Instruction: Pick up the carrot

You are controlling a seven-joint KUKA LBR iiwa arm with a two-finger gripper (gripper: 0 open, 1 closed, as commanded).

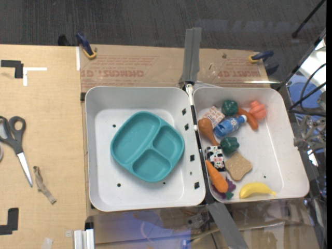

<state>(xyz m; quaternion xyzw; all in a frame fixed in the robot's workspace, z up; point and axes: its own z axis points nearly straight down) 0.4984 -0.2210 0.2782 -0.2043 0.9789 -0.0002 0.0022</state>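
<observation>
Carrot (pixel 216 176) lies untouched along the left wall of the right bin (pixel 290 154), just below the cow-patterned block (pixel 215 157) and left of the bread slice (pixel 238 166), so approach has not begun; gripper state cannot be told.

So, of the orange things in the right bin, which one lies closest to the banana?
The carrot, the orange piece beside the divider at the bin's near-left corner. The chicken drumstick and the orange toy near the far wall lie further from the banana.
</observation>
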